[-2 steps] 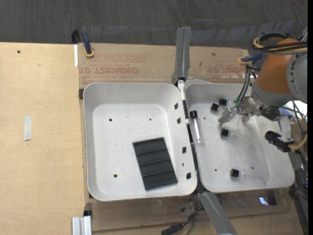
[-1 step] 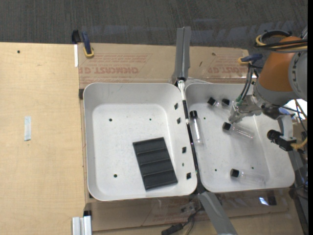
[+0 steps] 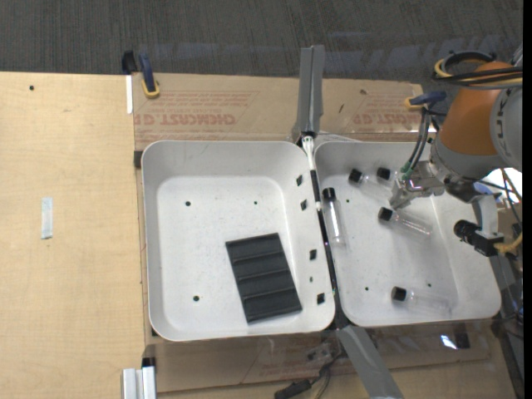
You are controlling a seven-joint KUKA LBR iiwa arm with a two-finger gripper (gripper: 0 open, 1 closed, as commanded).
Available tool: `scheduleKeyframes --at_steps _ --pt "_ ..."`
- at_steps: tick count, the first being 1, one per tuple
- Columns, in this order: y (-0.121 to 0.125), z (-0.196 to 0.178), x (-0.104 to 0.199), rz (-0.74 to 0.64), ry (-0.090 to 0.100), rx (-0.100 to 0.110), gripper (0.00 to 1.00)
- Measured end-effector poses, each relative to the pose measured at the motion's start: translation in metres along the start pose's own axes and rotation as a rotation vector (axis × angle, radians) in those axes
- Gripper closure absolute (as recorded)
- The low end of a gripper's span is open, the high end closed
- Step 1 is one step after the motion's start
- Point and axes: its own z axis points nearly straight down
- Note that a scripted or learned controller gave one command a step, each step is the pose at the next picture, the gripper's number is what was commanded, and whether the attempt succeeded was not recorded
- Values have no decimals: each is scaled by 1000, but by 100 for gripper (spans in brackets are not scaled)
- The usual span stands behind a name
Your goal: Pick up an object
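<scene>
Lying just below tool (image 3: 407, 191) (touching?): vial (image 3: 405, 220).

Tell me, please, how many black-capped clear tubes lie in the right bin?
5 black-capped clear tubes: by the divider, two near the back, one beneath the gripper, one near the front. The arm may hide others.

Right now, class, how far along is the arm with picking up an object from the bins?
Done: the gripper is down inside the right bin, among small clear vials with black caps. In hand: it sits just above one vial, with no lift visible. Left: grasping and raising something. The ridged black block lies in the left bin.
</scene>
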Motion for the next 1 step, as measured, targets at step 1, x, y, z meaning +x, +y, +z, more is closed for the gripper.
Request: scheduleKeyframes --at_steps 1 --pt "-49 9 -31 -26 0 -1 0"
